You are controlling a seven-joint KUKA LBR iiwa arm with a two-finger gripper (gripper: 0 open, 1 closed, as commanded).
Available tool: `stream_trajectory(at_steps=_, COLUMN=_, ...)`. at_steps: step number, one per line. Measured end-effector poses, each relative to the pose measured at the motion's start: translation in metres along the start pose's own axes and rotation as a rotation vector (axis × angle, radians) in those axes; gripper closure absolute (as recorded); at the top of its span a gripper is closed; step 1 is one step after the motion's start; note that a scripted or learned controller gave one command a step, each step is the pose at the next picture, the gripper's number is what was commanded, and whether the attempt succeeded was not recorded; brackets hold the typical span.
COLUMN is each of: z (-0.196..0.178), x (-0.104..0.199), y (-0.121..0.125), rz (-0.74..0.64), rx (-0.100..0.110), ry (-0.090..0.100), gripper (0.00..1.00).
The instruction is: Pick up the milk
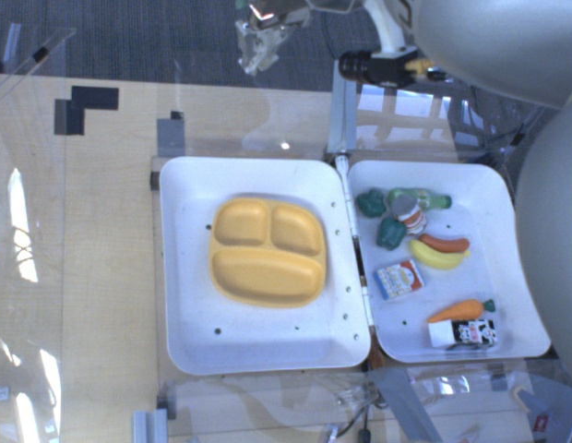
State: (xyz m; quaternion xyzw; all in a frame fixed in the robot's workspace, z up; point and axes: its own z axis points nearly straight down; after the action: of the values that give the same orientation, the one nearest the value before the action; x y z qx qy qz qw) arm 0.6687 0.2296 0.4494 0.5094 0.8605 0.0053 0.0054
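The milk (463, 333) is a small white carton with black cow patches. It lies on its side at the front of the right bin (507, 201), just under a carrot (457, 311). My gripper (257, 55) hangs high over the bench beyond the back edge of the left bin (184, 275), far from the milk. Nothing shows in its grasp.
A yellow divided plate (268, 252) lies in the left bin. The right bin also holds an orange-and-white box (398, 280), a banana (437, 256), a sausage (445, 243), a small can (411, 216) and green items (389, 233). The arm's grey bulk (507, 26) looms over the top right.
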Motion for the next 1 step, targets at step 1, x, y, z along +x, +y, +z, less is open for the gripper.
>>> stream_trajectory(at_steps=1, z=0.012, x=-0.0018, y=-0.0017, rz=-0.052, rx=0.007, ry=0.002, gripper=1.0)
